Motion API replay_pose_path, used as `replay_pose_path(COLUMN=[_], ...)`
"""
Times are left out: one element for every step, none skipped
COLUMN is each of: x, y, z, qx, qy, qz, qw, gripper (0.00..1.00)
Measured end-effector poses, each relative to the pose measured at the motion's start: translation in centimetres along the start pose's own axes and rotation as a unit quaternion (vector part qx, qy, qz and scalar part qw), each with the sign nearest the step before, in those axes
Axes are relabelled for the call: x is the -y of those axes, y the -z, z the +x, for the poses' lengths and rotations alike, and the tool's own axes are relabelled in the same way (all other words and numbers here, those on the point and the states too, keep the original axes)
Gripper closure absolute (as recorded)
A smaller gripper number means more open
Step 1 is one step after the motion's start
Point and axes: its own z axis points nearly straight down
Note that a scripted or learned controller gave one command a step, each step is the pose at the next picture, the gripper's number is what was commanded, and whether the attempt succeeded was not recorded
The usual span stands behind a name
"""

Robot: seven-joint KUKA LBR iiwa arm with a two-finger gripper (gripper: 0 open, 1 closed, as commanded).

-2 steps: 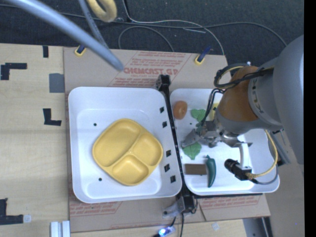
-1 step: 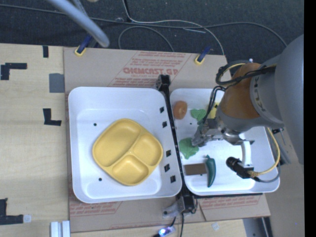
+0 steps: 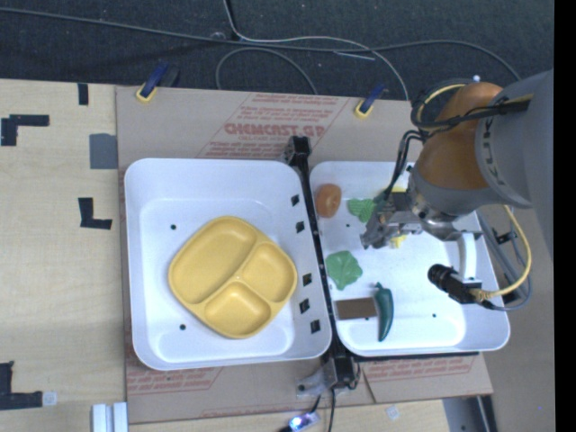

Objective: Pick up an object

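The right bin (image 3: 468, 331) holds an orange round object (image 3: 328, 200) at its upper left, a light green piece (image 3: 362, 209) beside it, another green leafy piece (image 3: 343, 268) lower down, a brown block (image 3: 355, 310) and a dark green pepper (image 3: 383, 310) near the front. My gripper (image 3: 382, 230) hangs over the bin's upper middle, just right of and below the light green piece. The wrist hides most of the fingers.
The left bin (image 3: 153, 196) contains a yellow divided plate (image 3: 233, 276). A black divider (image 3: 310, 241) runs between the bins. The arm with its orange band (image 3: 459, 142) covers the right bin's upper right. Cables (image 3: 270, 48) lie behind the bins.
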Motion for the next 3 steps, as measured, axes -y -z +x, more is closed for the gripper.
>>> replay_pose_path(x=[-0.3, -0.4, 0.1], y=[6.2, 11.2, 9.9], z=[0.1, 0.1, 4.8], qx=[0.000, 0.000, 0.000], qy=[0.000, 0.000, 0.002], qz=[-0.001, -0.001, 0.002], qw=[1.0000, 1.0000, 1.0000], gripper=[1.00, 1.00, 1.00])
